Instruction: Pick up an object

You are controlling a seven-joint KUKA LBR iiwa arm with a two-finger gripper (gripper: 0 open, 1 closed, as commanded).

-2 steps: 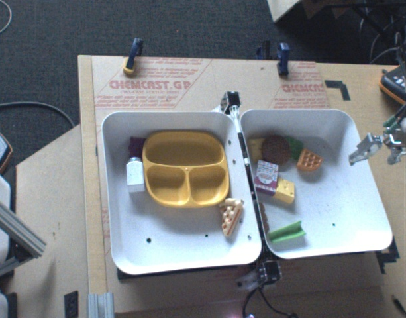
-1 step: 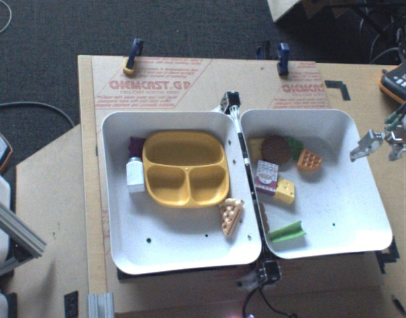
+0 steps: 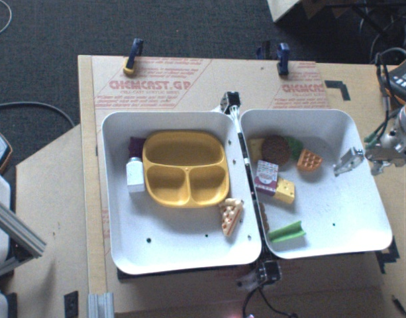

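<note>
The floor (image 3: 209,12) around is dark carpet, with cables on it. On it stands the bench (image 3: 189,78), covered with printed brown board and holding two white bins. The left bin (image 3: 116,244) contains a yellow divided tray (image 3: 185,168). The right bin (image 3: 335,211) contains small toy foods: a brown patty (image 3: 276,149), a waffle (image 3: 309,159), a green piece (image 3: 286,231). My gripper (image 3: 348,160) is over the right side of this bin, fingers apart, holding nothing.

Two clamps (image 3: 134,55) on bench (image 3: 189,85) far edge; cable (image 3: 37,108) on dark floor at left.
</note>
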